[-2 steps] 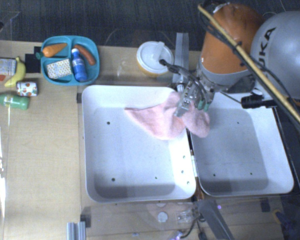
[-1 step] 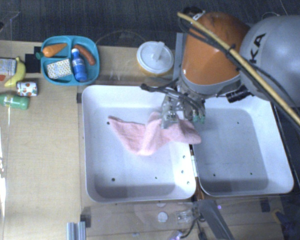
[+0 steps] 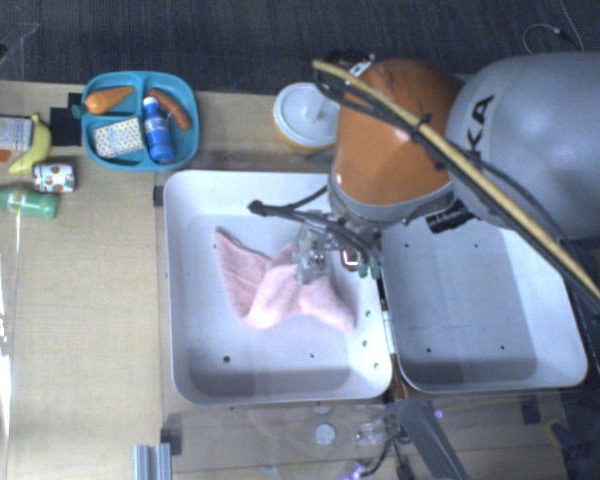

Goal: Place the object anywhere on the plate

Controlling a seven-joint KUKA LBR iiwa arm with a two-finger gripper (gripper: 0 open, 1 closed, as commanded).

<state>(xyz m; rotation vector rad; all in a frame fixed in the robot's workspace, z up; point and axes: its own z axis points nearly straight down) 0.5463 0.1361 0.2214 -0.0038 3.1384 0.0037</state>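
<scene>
Far to the left of the pincer, on the wooden bench top (image 3: 80, 318), a small cluster sits outside the bins: a red-and-white carton (image 3: 4, 133), a yellow banana (image 3: 35, 144), a small printed can (image 3: 53, 177) lying on its side, and a green bottle (image 3: 20, 202) also lying down. Left of the pincer and farther back, a blue divided plate (image 3: 185, 118) holds an orange carrot-shaped item (image 3: 112, 99), a blue bottle (image 3: 158, 132), a hot dog (image 3: 175, 111) and a pale patterned piece (image 3: 116, 138) in its compartments. Just behind and slightly left of the pincer, a white cup with a yellow rim (image 3: 300, 118) stands on the bench beyond the bin wall. The left bin (image 3: 195, 358) contains a pink cloth (image 3: 270, 288), crumpled, spreading from left of the pincer to directly beneath it. The gripper (image 3: 312, 258) is low in the right half of this bin, pointing down, and the cloth rises in a peak right at its tips; the fingers appear closed on that peak of pink cloth, though the pinch point is small and partly shadowed. The arm (image 3: 540, 138) comes in from the right, its orange band (image 3: 392, 128) above the wrist standing over the seam between the bins, the wrist tipped downward and leftward, a yellow cable (image 3: 480, 183) running diagonally across it. To the right of the pincer lies the right bin (image 3: 500, 368), partly under the arm's grey body.
</scene>
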